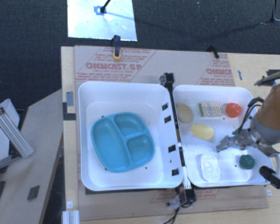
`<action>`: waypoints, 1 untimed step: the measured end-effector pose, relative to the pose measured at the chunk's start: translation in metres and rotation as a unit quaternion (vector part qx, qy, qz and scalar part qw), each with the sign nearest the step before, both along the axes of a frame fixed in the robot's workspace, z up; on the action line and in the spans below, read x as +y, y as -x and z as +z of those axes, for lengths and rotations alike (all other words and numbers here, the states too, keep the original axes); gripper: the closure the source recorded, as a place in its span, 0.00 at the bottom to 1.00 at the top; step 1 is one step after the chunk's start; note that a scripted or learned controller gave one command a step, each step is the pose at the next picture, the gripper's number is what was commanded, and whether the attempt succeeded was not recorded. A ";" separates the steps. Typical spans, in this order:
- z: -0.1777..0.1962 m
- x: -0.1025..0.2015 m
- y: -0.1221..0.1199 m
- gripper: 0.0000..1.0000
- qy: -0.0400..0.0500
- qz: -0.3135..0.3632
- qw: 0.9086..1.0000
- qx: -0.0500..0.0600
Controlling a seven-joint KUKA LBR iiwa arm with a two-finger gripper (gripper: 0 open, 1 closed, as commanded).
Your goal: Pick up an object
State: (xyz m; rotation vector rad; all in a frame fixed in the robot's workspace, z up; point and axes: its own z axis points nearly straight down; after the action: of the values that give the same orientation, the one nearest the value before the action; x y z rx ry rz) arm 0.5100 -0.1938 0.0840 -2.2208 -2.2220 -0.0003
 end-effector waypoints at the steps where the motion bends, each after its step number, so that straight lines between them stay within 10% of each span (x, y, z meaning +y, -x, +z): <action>1: 0.012 0.000 -0.001 1.00 0.001 0.000 1.000 -0.002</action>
State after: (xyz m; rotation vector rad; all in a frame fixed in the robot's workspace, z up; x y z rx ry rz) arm 0.5112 -0.1942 0.0957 -2.2236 -2.2246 -0.0033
